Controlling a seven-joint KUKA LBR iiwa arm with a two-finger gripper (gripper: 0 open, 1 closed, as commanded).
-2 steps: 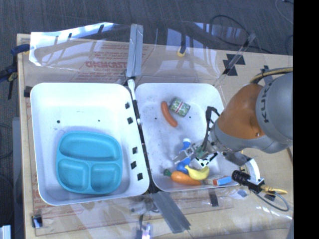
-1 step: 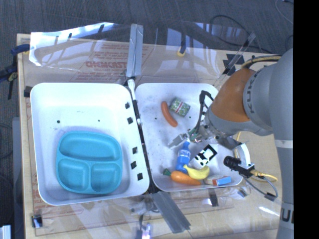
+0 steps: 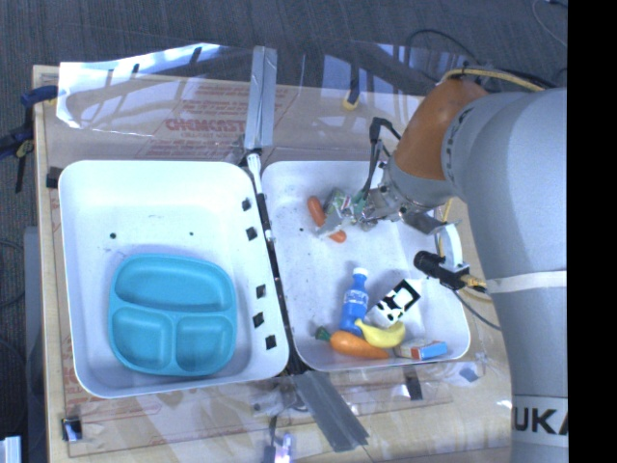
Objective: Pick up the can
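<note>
Gripper [image 3: 364, 208] is sitting at the right bin's [image 3: 289, 258] 12 o'clock, touching the can [image 3: 337, 204]; finger state unreadable.

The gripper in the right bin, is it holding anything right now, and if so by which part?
Cannot be told. The gripper sits low at the can, but the hold isn't visible.

grey arm [image 3: 516, 230], orange band [image 3: 431, 138]

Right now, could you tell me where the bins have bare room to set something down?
The left bin is bare above the blue tray. The right bin's left-centre floor is open; its near end, around the bottle and banana, is crowded.
</note>
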